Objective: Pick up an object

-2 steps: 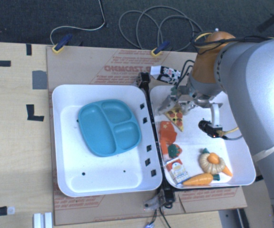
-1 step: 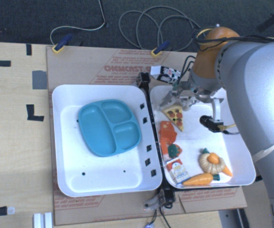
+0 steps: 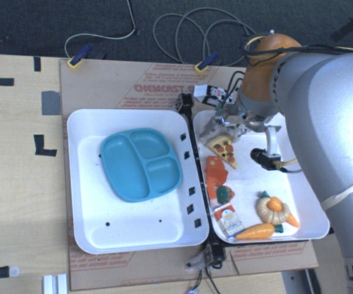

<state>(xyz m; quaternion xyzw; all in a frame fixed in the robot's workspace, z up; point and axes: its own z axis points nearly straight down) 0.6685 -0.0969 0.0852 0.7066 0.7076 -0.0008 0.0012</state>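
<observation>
The right bin (image 3: 299,192) holds several toy foods. A pizza slice (image 3: 223,149) lies near its far left corner. Below it sit a red-orange piece (image 3: 216,171) and a small green piece (image 3: 225,194). Near the front edge are a small red-and-white packet (image 3: 227,218), a carrot (image 3: 255,231) and a tan gourd with an orange top (image 3: 271,208). My gripper (image 3: 224,125) hangs low over the far left corner of this bin, just above the pizza slice. Nothing is visibly held in it. The grey arm and orange wrist band cover the bin's far right part.
A blue divided plate (image 3: 141,163) lies in the left bin (image 3: 84,225). A black divider with clips (image 3: 192,164) runs between the bins. A black cable part (image 3: 265,158) hangs off the wrist over the right bin. Loose cables (image 3: 189,35) lie behind the bins.
</observation>
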